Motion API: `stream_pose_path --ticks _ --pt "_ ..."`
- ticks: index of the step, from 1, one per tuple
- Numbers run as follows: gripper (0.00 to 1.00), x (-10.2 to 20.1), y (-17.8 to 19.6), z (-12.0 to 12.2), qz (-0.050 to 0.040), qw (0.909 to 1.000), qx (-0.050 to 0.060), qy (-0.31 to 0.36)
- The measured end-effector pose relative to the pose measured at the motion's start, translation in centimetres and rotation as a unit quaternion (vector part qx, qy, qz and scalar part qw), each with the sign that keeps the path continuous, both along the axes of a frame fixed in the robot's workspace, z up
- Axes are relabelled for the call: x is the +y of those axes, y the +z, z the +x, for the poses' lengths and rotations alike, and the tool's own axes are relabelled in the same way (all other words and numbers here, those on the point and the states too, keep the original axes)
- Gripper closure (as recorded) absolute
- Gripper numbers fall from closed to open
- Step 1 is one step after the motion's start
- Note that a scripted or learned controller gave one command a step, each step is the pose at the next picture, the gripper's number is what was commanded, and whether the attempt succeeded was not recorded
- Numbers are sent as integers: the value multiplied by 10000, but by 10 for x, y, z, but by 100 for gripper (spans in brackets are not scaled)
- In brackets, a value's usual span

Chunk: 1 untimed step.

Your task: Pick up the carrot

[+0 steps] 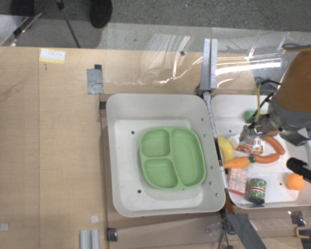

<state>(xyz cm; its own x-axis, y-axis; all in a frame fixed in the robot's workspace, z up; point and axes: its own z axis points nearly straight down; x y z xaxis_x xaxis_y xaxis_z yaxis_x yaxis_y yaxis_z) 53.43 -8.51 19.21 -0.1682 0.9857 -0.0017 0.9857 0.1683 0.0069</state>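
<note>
A wooden counter (46, 154) is seen from above, bearing two shallow white bins side by side. Nearest the viewer, in the right bin (233, 105), a small can (257, 190) lies on its side with a green and white label whose writing is too small to be read; beside it lies a flat red and white packet (238, 180), its print likewise illegible. An orange ball-like fruit (295, 181) sits near the right edge, partly overlapped by a black part of the arm. The carrot (237, 163), orange with a green tip, lies across the left part of the right bin, just beside a yellow fruit (226, 149) and touching the end of a reddish sausage-shaped item (272, 154). The pincer (250, 134) is seen above a printed wrapper (251, 148) slightly beyond the carrot; its fingers are too blurred for their spread to be told. A green object (248, 116) behind it is mostly hidden. In the left bin (119, 118) a green divided plate (172, 157) with three compartments is set. Farther off, a yellow label (52, 56) on the counter carries unreadable writing.
</note>
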Motion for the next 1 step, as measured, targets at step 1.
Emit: stream_pose_path --ticks 1 --pt "0 0 0 0 -1 10000 5 -1"
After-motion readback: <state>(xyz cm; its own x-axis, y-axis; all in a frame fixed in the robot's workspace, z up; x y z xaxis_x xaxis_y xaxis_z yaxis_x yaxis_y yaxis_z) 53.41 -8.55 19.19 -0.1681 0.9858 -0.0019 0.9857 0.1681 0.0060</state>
